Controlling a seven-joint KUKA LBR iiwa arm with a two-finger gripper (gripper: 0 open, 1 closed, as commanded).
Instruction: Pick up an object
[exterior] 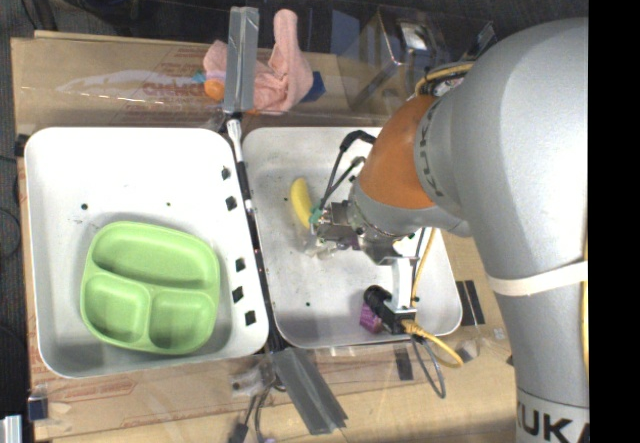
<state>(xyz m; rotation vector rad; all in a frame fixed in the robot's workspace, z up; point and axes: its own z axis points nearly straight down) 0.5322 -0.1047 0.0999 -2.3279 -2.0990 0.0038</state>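
Gripper (325, 231) low beside banana (301, 203) in right bin (270, 231); opening impossible to tell. Centre over banana, then close across its width.

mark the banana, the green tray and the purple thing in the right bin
banana (300, 203), camera view, on the middle of its yellow body.
green tray (152, 284), camera view, on the ridge between its compartments.
purple object (373, 317), camera view, on its purple end near the bin's front edge.
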